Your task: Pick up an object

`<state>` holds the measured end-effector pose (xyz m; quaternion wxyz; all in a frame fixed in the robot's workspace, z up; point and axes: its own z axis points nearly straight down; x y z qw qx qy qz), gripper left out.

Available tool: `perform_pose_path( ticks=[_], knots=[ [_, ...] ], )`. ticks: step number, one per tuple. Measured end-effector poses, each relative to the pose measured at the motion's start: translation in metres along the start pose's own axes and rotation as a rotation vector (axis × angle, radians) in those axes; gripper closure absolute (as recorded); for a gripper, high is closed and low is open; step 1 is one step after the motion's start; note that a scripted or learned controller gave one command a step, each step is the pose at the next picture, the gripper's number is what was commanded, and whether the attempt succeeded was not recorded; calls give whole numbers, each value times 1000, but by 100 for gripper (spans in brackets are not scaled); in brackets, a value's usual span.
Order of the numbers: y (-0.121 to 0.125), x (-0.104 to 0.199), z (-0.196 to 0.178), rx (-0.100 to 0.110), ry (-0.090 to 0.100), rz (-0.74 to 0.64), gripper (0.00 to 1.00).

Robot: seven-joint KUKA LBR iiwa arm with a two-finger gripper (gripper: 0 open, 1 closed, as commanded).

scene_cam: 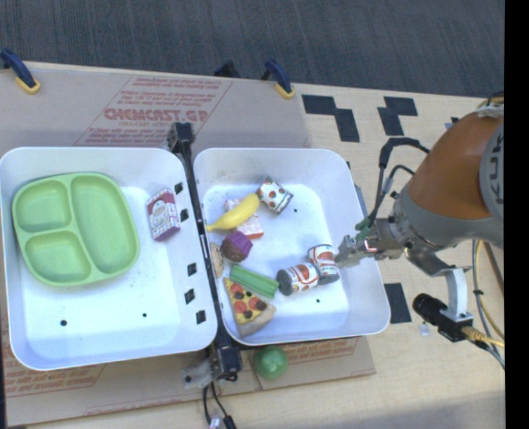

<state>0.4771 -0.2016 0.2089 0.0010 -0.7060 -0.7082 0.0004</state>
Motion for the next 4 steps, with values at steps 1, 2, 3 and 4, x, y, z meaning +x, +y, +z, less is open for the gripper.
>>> perform_pose_path(
  ticks=[1, 2, 3, 4],
  knots=[
    [51, -10, -56, -2, -1, -2, 100],
    [113, -10, -3, 0, -1, -3, 100],
    [114, -10, -3, -1, -2, -3, 0],
    [165, -2, 95, -16, -3, -2, 0]
  ],
)
